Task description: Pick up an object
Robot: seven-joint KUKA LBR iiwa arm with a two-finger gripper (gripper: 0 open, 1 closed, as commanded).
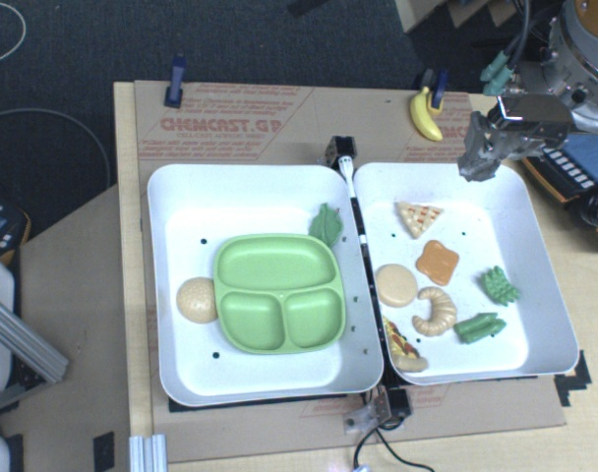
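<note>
My gripper (481,160) is positioned above the far right corner of the right bin (535,226), near its rim, with the arm entering from the right. The state of my fingers cannot be determined from this view; nothing is visible between them. The right bin contains the following candidate objects: a pizza slice (418,217) toward the far side, an orange toast piece (437,262) at the centre, a round tan cookie (395,285) just beside the toast on its left, a croissant (436,310) touching or nearly touching the cookie on the near side, a green leafy piece (498,285) toward the right wall, a green vegetable (479,327) just beside the croissant, and a sandwich-like item (402,346) at the near left corner. All of these lie well apart from my gripper. The left bin (176,214) holds a green divided tray (277,293), a tan round bun (197,300) touching the tray's left edge, and a green leaf piece (327,224) at the tray's far right corner. A yellow banana (426,116) lies on the bench beyond the right bin.
</note>
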